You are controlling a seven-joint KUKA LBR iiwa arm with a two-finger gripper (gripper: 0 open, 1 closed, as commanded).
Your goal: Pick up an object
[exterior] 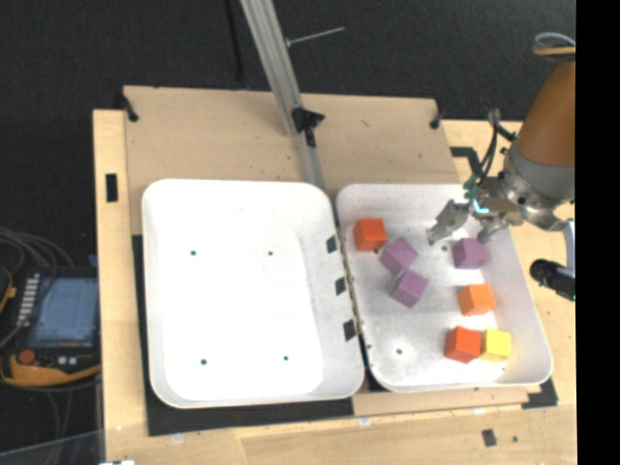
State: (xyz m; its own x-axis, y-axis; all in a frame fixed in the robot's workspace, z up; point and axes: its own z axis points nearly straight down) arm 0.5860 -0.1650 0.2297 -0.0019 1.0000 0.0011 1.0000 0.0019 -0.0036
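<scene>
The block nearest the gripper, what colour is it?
Purple: the block sits just below the gripper in the camera view.

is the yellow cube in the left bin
No, the yellow cube sits in the right bin, beside an orange cube.

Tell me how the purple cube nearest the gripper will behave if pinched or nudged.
The purple cube by the gripper looks rigid with flat faces, so it should slide, not roll. Its small size suggests it is light. A nudge could push it toward the orange cube below.
</scene>
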